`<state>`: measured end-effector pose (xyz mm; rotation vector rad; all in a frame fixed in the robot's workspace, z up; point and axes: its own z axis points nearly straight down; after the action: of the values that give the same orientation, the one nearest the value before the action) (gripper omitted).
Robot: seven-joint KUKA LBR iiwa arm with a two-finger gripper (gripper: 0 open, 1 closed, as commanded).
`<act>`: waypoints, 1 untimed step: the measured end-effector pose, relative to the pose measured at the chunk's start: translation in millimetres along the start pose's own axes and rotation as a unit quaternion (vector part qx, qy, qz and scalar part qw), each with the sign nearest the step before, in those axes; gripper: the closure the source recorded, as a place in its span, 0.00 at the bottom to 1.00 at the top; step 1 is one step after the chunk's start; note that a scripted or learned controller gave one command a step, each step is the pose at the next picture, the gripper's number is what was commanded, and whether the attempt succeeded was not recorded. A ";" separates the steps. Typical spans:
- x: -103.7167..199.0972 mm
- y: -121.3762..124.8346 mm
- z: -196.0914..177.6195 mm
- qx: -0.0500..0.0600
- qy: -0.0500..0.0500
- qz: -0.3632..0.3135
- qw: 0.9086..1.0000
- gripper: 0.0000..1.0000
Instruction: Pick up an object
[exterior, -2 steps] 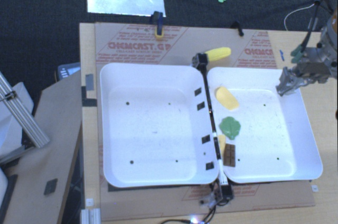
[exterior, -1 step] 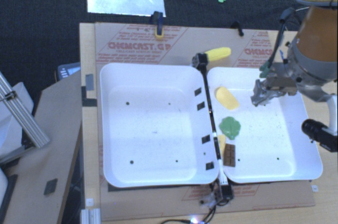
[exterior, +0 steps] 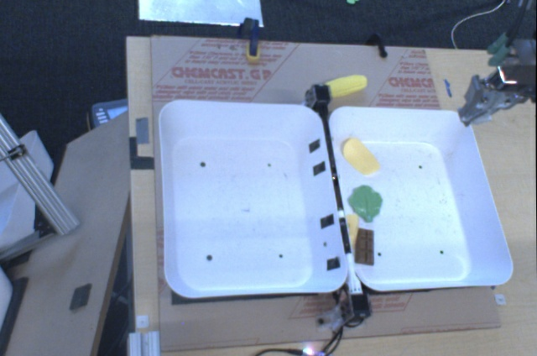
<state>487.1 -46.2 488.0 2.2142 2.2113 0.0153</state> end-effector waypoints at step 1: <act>30.5 -2.5 106.5 0.011 0.001 -0.004 1.000 1.00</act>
<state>486.4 -15.9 381.5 2.2183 2.2318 -0.0067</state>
